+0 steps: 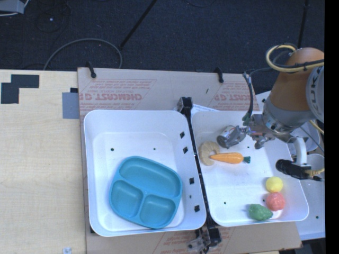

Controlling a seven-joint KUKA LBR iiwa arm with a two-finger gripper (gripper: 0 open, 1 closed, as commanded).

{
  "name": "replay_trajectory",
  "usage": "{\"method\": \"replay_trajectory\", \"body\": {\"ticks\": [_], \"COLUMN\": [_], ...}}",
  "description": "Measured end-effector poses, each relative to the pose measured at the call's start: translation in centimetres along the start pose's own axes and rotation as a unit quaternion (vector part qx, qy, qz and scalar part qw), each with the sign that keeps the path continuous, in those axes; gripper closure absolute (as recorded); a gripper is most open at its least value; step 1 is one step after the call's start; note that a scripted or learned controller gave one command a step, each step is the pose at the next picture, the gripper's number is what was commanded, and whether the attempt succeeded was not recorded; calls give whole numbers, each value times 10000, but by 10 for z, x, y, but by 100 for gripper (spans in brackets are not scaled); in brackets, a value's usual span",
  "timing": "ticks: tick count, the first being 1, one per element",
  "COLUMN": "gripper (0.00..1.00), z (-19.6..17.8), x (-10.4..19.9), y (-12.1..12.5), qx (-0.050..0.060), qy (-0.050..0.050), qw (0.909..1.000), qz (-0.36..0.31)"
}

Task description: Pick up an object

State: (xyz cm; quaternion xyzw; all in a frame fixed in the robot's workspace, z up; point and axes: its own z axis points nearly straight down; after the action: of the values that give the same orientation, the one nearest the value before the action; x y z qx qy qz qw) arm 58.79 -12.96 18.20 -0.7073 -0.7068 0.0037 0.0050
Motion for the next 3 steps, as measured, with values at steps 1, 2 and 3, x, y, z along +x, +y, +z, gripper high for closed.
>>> {"method": "replay_trajectory", "body": {"ticks": [1,2,3], "gripper": [0,0,0], "z": [-6,44,88], "x": [0,-8,-6], "y": [3,-3,3], "qx": [-57,-21,-125], "qy": [-9,-3,-5], "qw": [10000,10000,9999], "qz": [-6,-2,-11]}}
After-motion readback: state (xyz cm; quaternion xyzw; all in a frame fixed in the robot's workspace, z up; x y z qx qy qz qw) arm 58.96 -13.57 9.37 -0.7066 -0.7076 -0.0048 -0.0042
